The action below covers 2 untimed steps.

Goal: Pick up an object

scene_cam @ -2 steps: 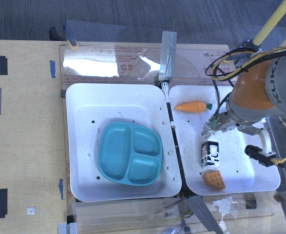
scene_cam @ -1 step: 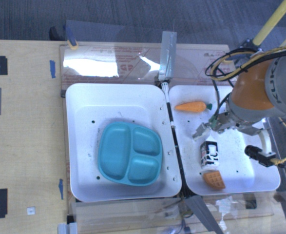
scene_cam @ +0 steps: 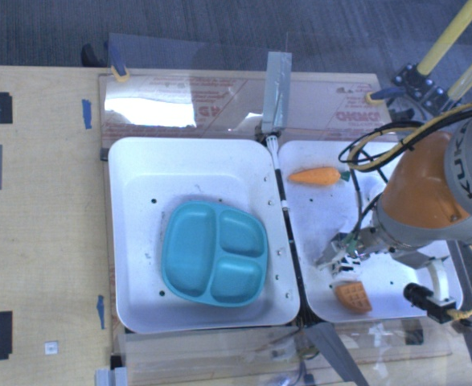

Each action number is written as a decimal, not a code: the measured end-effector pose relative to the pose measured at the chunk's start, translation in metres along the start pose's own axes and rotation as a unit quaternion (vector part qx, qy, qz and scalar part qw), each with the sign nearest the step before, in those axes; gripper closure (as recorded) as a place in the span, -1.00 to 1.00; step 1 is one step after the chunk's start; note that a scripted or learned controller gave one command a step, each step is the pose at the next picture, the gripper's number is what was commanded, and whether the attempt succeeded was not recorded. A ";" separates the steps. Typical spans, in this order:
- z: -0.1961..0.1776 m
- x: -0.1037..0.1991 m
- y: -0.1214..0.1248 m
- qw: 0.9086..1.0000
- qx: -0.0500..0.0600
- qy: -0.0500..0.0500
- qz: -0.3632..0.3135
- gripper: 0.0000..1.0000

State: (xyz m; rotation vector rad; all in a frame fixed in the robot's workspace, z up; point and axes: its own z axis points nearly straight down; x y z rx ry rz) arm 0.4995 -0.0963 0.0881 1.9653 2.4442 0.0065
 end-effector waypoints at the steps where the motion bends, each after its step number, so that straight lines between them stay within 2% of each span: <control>1: -0.010 -0.001 0.002 1.000 -0.003 -0.001 0.001 1.00; 2: -0.099 0.051 0.078 0.999 0.000 0.001 0.040 1.00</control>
